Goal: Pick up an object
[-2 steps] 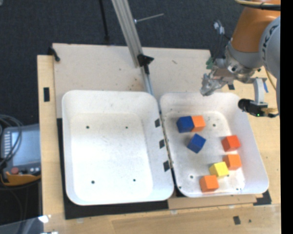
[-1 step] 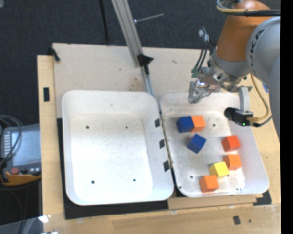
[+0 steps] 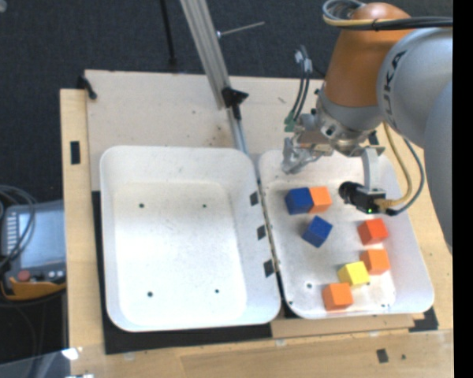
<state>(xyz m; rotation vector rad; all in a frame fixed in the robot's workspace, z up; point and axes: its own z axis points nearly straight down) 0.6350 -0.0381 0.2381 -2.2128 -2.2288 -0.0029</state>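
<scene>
The right bin [image 3: 402, 290] holds several small blocks. A blue block [image 3: 298, 201] touches an orange block [image 3: 321, 198] near the bin's back left, and a second blue block [image 3: 318, 231] lies just in front of them. A red-orange block [image 3: 373, 231], an orange block [image 3: 376, 260], a yellow block [image 3: 353, 273] and another orange block [image 3: 338, 295] lie toward the front right. My gripper [image 3: 297, 157] hangs over the bin's back left corner, above and behind the first blue block, with nothing seen between its fingers.
The left bin [image 3: 181, 235] lies beside the right one. A slanted aluminium post [image 3: 209, 53] rises behind the bins. A black fitting with a green light [image 3: 363, 198] hangs from the arm over the right bin. Cables and a pendant [image 3: 27, 246] lie off the bench's left.
</scene>
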